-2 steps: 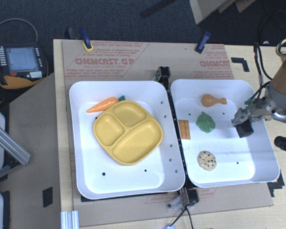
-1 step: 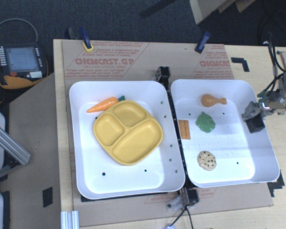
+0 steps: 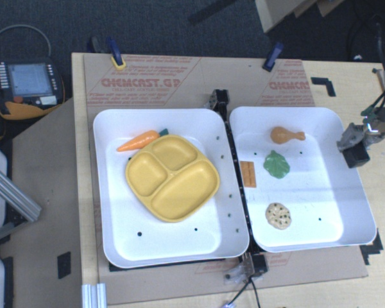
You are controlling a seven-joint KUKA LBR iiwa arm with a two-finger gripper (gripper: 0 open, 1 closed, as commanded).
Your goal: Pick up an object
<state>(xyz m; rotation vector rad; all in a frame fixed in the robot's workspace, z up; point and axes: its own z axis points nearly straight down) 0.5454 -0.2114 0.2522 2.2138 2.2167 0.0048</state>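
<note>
The right bin (image 3: 327, 233) holds a brown chicken drumstick (image 3: 287, 135) at the back, a green leafy piece (image 3: 276, 165) in the middle and a speckled cookie (image 3: 278, 215) toward the front. A small orange-brown rectangle (image 3: 247, 174) lies against that bin's left wall. In the left bin (image 3: 115, 236) a yellow divided plate (image 3: 172, 177) sits with an orange carrot (image 3: 138, 140) at its back left edge. My gripper (image 3: 354, 140) hangs at the right bin's right rim, well apart from every object, with nothing seen in it.
Both bins rest on a cardboard sheet (image 3: 199, 76) held by clamps at the back. A pendant with a screen (image 3: 27, 85) lies off the bench to the left. Black clips (image 3: 219, 99) join the bins at the back and front.
</note>
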